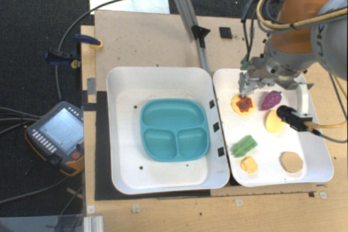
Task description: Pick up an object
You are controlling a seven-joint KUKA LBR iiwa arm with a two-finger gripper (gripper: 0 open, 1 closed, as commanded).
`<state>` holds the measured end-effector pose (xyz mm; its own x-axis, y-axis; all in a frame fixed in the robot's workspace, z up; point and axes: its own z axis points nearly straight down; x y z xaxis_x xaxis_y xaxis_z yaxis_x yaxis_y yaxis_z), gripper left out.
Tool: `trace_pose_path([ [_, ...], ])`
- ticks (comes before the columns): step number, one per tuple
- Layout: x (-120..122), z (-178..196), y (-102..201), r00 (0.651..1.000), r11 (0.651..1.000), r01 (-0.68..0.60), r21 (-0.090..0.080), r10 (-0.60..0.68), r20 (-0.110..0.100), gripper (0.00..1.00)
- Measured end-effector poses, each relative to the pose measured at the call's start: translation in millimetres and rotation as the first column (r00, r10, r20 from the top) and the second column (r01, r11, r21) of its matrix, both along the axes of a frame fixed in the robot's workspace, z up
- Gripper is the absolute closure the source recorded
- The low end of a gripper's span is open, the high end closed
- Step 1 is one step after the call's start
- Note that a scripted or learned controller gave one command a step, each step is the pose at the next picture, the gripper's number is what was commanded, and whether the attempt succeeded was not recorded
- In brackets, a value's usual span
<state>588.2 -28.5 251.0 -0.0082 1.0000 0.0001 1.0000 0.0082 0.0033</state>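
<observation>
The right bin (321, 171) holds several toy foods. A round orange-yellow piece with a red top (243, 106) lies near the bin's back left. My gripper (244, 93) hangs straight over that piece, its tip at the piece's upper edge and hiding part of it. Just right of the piece lies a purple grape bunch (271, 99). A yellow lemon (274, 123) sits below the grapes. Toward the front are a green vegetable (244, 145), a small orange chunk (249, 164) and a tan round cookie (292, 162).
The left bin (122, 117) carries a teal divided plate (175, 129). A black connector with a cable (291, 117) hangs from the arm over the lemon. A metal pole (185, 2) slants across the back of the bench. A teach pendant (57, 136) lies at the left, off the bench.
</observation>
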Motion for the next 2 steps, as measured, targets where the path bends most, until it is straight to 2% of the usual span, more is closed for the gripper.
trace_pose_path([
  [1, 7.6, 6.0, 53.5, 1.0, 1.0, -0.002, 0.002, 0.002, 0.0, 1.0],
  [2, 7.7, -10.5, 109.4, 1.0, 1.0, -0.002, 0.002, 0.002, -0.003, 1.0],
])
